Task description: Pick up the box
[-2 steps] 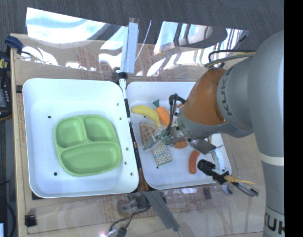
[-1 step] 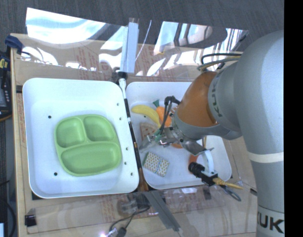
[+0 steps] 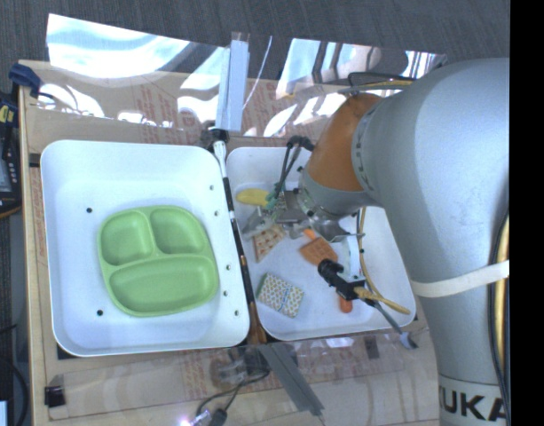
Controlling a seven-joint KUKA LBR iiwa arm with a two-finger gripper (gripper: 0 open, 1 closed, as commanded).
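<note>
Reaching in from the right, the grey arm hangs low over the right bin, its end effector among the clutter; its state I cannot tell. The box, patterned, lies flat near that bin's front edge, apart. A green divided plate sits in the left bin.

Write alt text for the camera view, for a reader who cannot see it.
A grey KUKA arm reaches from the right into the right shallow white bin, over a small patterned box, a yellow piece and orange items. The left white bin holds a green three-compartment plastic plate.
</note>
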